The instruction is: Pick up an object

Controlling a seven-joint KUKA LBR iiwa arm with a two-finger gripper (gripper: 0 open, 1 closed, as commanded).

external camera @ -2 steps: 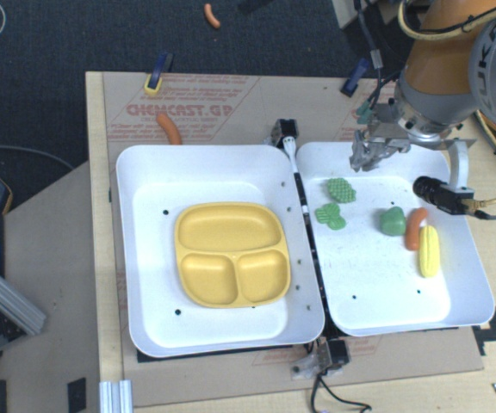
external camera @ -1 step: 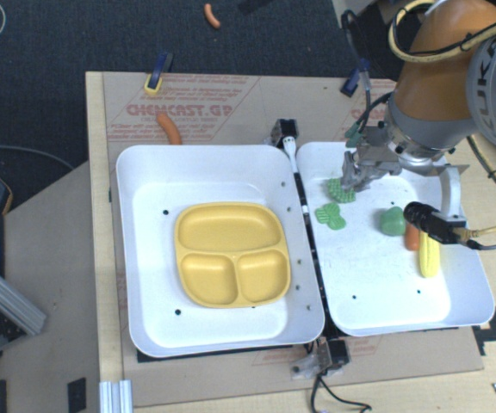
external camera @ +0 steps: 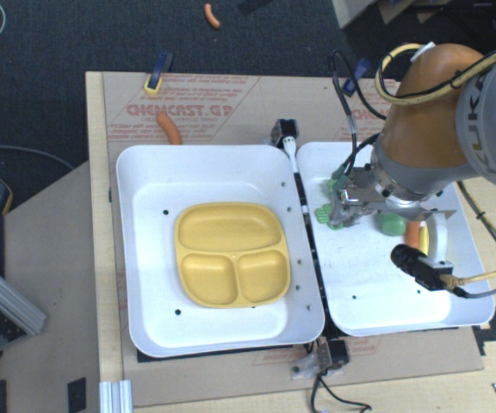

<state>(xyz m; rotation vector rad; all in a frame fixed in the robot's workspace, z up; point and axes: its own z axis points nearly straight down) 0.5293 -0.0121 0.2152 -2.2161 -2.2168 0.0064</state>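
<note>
Cardboard covers the bench (external camera: 231, 101) under your two white bins. The left bin (external camera: 145, 231) is the larger-looking one from this angle and holds a yellow divided plate (external camera: 231, 252), lying flat near the middle with its three compartments facing up. The right bin (external camera: 377, 308) sits just beside it, and your grey arm (external camera: 437, 101) with its orange band reaches down over its far half. The gripper (external camera: 344, 206) hangs low near that bin's left wall; whether it is wide, narrow or holding something cannot be told from here. You have small items close by: a green piece (external camera: 324, 215) touching the gripper's left side, another green piece (external camera: 391, 224) to its right, and an orange and yellow piece (external camera: 417, 236) beyond that.
</note>
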